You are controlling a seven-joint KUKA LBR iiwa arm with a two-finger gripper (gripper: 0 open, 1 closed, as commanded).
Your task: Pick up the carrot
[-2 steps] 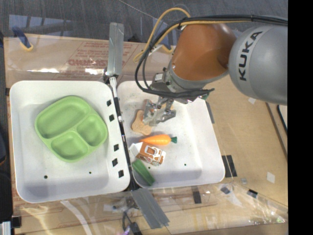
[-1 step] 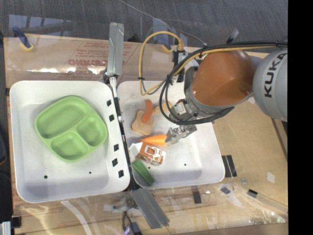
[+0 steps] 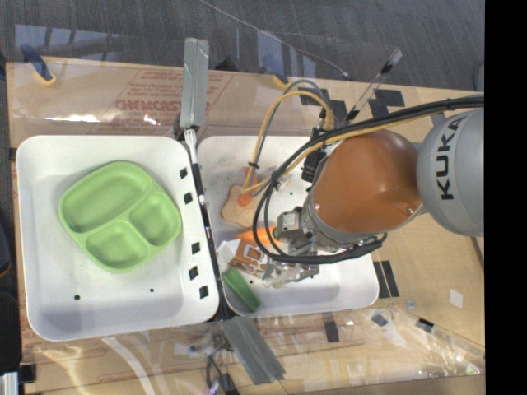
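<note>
The orange tapered carrot (image 3: 257,237) lies in the right white bin (image 3: 362,290), just left of the metal two-finger gripper (image 3: 288,271) — whether it is gripped I cannot tell. A green block (image 3: 240,289) sits lower left; the divided green plastic plate (image 3: 119,214) rests well apart, in the left bin (image 3: 49,303).

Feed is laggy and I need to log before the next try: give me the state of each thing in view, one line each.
Gripper: down in the right bin, finger state unclear.
Carrot: lying in the right bin, partly hidden by the arm.
Green divided plate: flat in the left bin, upright.
Tan piece: lying in the right bin near the divider.
Green item: lying at the right bin's near-left corner.
</note>
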